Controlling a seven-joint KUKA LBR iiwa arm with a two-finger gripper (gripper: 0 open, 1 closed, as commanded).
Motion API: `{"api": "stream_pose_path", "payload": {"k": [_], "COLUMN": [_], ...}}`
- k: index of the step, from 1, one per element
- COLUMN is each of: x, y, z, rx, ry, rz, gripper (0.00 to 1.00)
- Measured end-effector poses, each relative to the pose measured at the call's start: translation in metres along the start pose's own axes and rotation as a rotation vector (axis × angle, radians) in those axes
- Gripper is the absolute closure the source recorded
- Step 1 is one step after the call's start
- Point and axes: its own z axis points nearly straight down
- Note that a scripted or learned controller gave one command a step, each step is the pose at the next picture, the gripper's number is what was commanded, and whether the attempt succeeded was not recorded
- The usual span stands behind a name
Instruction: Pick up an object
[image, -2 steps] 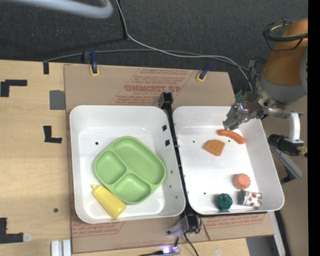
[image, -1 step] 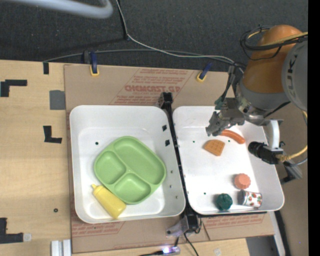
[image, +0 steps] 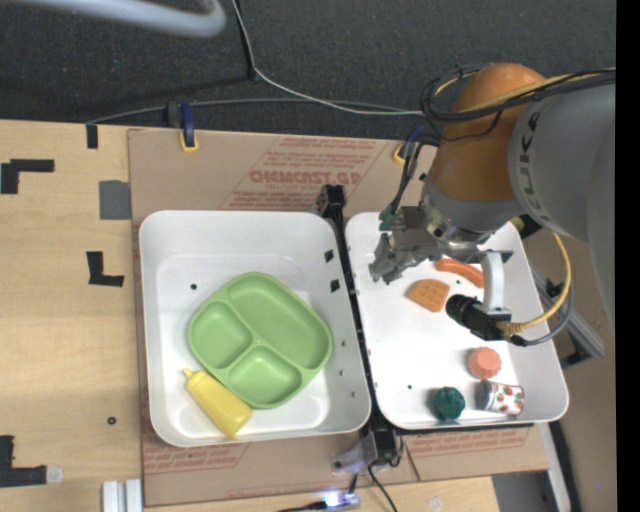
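Right white bin (image: 400, 385): gripper (image: 392, 258) low inside, grip state unreadable; arm partly hides orange carrot (image: 458, 268).

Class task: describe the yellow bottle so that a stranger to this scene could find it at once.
Start at the left white bin, which holds a green divided plate. The yellow bottle lies at the plate's near-left edge. It is the one yellow thing in that bin.
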Motion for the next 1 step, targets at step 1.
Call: {"api": "stream_pose_path", "payload": {"k": [1], "x": [0.0573], "y": [0.0045], "z": [0.0124], "rx": [0.0], "ry": [0.0], "rz": [-0.001], "gripper": [1.0]}}
